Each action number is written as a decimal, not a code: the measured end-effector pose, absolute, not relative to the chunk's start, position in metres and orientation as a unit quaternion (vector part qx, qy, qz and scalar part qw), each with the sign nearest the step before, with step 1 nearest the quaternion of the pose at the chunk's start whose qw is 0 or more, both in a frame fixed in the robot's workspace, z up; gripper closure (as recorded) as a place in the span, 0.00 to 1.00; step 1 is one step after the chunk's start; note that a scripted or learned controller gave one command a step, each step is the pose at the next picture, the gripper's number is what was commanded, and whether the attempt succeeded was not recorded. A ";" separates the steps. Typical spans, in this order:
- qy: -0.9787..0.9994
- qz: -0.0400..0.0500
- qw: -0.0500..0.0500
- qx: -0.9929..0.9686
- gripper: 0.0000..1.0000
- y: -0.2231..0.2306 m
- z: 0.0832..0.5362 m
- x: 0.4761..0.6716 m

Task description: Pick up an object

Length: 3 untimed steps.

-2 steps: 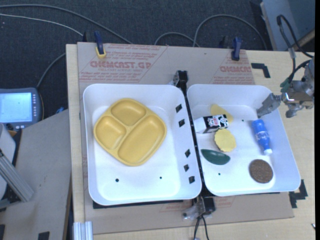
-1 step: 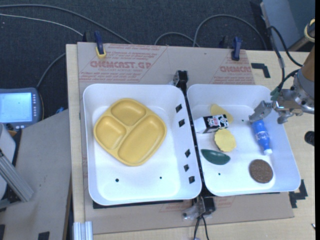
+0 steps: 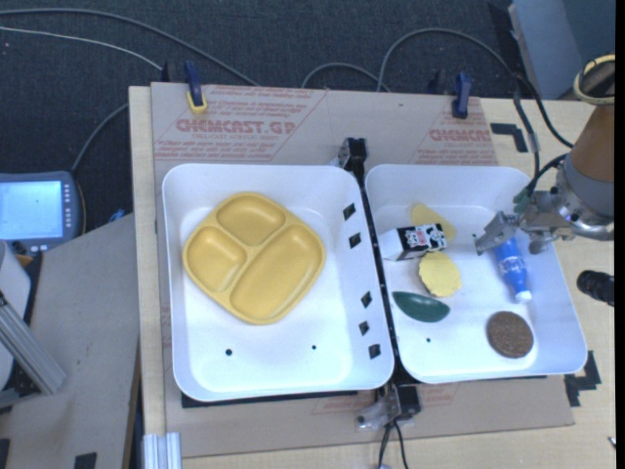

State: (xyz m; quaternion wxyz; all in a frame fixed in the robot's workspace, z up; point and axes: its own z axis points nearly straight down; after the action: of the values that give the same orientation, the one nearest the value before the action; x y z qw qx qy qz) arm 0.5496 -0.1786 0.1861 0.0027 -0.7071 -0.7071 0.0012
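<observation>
We see two white bins side by side on a brown board [image 3: 293, 115] w/ red lettering; a blue clamp [image 3: 195, 91] at the board's 11 o'clock corner, another [image 3: 461, 94] at 1 o'clock.

Left bin [image 3: 195, 360]: a yellow divided tray [image 3: 254, 257] lies flat, slightly toward 11 o'clock of centre, three compartments, turned at a slant.

Right bin [image 3: 557, 350] holds the loose items. A blue bottle [image 3: 513, 270] w/ white cap lies on its side at approx 3 o'clock in the bin, cap end pointing to 5 o'clock. A brown disc [image 3: 510, 333] sits flat at 5 o'clock, near the bottle's cap end but apart from it. A small black-and-white box [image 3: 420, 239] lies near the bin's centre-left, at 9–10 o'clock. Just beside it at 12 o'clock a yellow piece [image 3: 427, 215] peeks out, touching or nearly so; we can't tell which. A yellow oval [image 3: 440, 275] lies at the box's 5 o'clock, just beside it. A dark green leaf-shaped piece [image 3: 420, 307] sits at 7 o'clock in the bin, just below the oval.

The arm [image 3: 596, 164] comes in from 3 o'clock. Gripper [image 3: 516, 225] is over the right bin's 2 o'clock area, right above the bottle's blue end. Whether the claw is wide, narrow or around anything, we can't tell: the parts are too small and blurred.
</observation>
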 end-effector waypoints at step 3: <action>-0.707 -0.002 -0.003 -0.707 1.00 -0.188 0.211 0.558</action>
State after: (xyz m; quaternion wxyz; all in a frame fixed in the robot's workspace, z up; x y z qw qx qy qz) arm 0.5576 -0.1876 0.2106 -0.0032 -0.7068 -0.7074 -0.0015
